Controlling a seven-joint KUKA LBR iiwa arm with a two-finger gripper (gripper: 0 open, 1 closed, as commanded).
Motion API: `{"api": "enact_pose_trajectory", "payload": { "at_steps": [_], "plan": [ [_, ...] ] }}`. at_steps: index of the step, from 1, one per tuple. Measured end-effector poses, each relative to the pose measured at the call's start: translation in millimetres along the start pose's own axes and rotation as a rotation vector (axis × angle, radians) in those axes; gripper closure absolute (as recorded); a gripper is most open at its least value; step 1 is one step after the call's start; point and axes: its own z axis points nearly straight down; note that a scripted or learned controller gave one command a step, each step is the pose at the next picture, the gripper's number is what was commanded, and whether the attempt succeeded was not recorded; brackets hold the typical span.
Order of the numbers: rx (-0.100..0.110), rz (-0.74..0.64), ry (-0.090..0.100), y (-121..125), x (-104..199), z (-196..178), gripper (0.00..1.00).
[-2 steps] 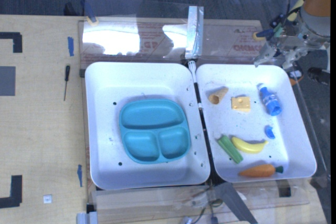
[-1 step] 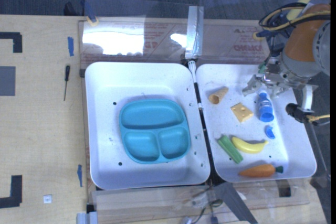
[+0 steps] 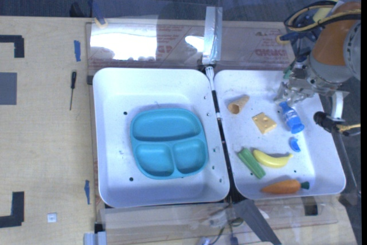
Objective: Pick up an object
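My gripper (image 3: 291, 93) hangs over the far right part of the right bin (image 3: 327, 181), under the orange-banded wrist (image 3: 332, 49). Just below it in the view lies a blue bottle (image 3: 293, 119), its upper end touching or almost touching the gripper's tip. A yellow cheese wedge (image 3: 264, 123) lies to the left of the bottle. A tan cone (image 3: 238, 104) sits further left. A small blue piece (image 3: 295, 145) rests below the bottle. A yellow banana (image 3: 272, 158), a green vegetable (image 3: 251, 160) and an orange carrot (image 3: 282, 186) lie near the bin's front.
The left bin (image 3: 109, 123) holds a turquoise divided plate (image 3: 168, 142). A clear plastic sheet (image 3: 149, 37) stands behind both bins. A screwdriver (image 3: 72, 89) lies on the wooden bench at left. Cables (image 3: 304, 17) loop beside the arm.
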Motion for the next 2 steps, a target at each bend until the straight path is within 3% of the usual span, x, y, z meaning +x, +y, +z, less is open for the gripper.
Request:
{"api": "enact_pose_trajectory", "payload": {
  "at_steps": [1,2],
  "plan": [
    [-0.009,-0.205,0.000,-10,-12,13,1.00],
    [-0.011,-0.097,0.000,-28,40,-115,1.00]
  ]
}}
